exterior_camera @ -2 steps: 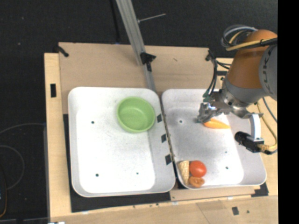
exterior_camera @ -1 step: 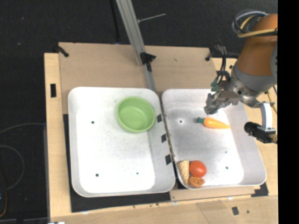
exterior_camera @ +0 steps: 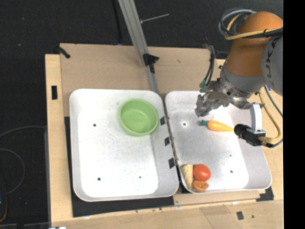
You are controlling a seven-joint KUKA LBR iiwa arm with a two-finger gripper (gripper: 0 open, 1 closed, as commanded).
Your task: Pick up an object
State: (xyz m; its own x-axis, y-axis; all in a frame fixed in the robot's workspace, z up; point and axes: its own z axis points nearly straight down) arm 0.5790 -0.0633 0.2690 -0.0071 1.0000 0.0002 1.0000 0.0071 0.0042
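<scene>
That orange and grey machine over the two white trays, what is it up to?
It is a robot arm trying to pick something up. Its end effector hangs over the right bin, just beside a toy carrot lying on the bin floor; nothing is visibly held. A tomato and a couple of other small food toys sit in that bin's near corner. A green bowl rests in the left bin.

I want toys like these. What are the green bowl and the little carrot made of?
The green bowl looks like plastic: one even, matte lime colour with a smooth rounded rim. The carrot looks like toy plastic too, smooth bright orange with a green tip, though it is too small here to be sure.
</scene>
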